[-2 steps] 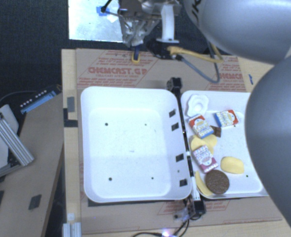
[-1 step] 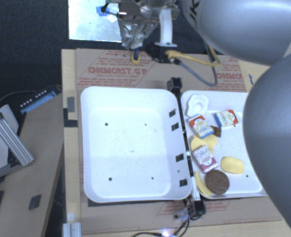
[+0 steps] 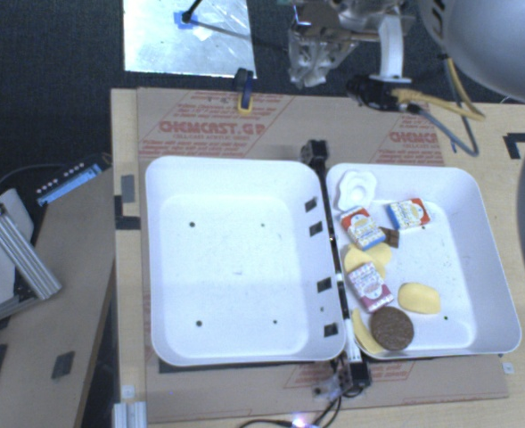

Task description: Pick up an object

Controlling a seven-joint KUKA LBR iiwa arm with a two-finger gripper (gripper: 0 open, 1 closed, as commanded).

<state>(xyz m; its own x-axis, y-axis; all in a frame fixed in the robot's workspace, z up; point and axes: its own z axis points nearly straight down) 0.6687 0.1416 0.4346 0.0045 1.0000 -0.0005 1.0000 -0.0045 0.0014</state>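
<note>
My gripper [image 3: 311,65] hangs high above the bench's far edge, beyond both bins, with nothing visible between its pale fingers. The right bin [image 3: 476,266] holds several small items along its left side: a white cup-like piece [image 3: 356,186], two red, white and blue packets [image 3: 363,227] [image 3: 407,214], a third packet [image 3: 369,286], a yellow banana-like piece [image 3: 370,259], a yellow lemon-like piece [image 3: 419,298] and a brown round disc [image 3: 392,327]. All of them lie well below and in front of the gripper.
The left bin [image 3: 235,257] sits beside the right one, joined by a black clip strip [image 3: 326,239]. A shiny metal plate [image 3: 189,23] lies on the dark floor at the back. Cables [image 3: 422,105] trail near the right bin's far edge. An aluminium frame [image 3: 12,248] stands at left.
</note>
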